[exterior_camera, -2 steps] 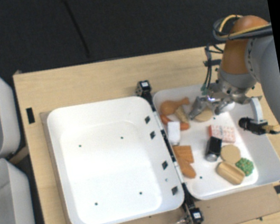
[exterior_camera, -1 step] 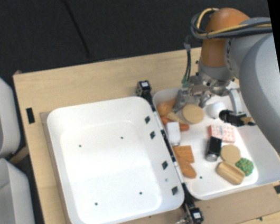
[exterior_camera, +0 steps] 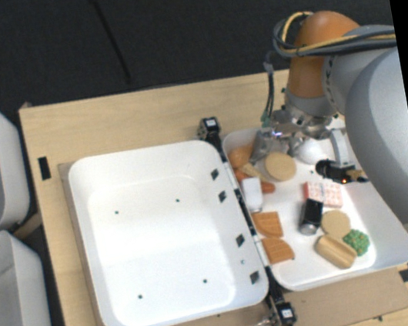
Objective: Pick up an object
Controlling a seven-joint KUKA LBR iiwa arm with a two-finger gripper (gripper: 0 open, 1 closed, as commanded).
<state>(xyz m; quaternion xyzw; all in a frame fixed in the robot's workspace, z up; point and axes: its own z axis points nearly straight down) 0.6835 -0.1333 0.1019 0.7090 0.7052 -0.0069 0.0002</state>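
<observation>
Across the pale bench we see the gripper (exterior_camera: 277,145) low over the right bin's (exterior_camera: 384,232) far end, presumably placed to reach the round tan disc (exterior_camera: 281,166) just beneath, though its grasp is too obscured to judge.

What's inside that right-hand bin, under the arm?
The right bin holds small toys: a tan disc, a green piece, a black block, orange slabs. The arm covers the bin's far corner.
</observation>
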